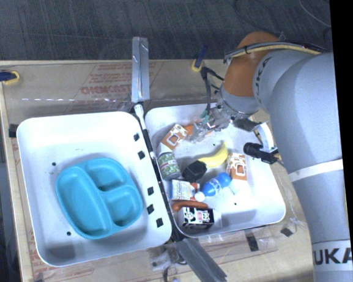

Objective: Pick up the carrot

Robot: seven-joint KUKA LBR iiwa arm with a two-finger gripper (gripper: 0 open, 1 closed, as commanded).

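Note:
The carrot (183, 205) appears as a thin orange strip near the right bin's front left, wedged between a white carton (182, 189) and a black box (197, 216), so most of it is hidden. My gripper (209, 123) hangs low over the back of the right bin (262, 206). It is beside an orange-and-white box (176, 135) and just behind a banana (215, 156), well away from the carrot. I see nothing held in it.
Crowding the right bin are a small can (167, 164), a black round object (195, 169), a blue bottle (215, 185) and an orange packet (238, 167). In the left bin (35, 137) lies a blue divided tray (99, 196). The grey arm (303, 114) covers the right side.

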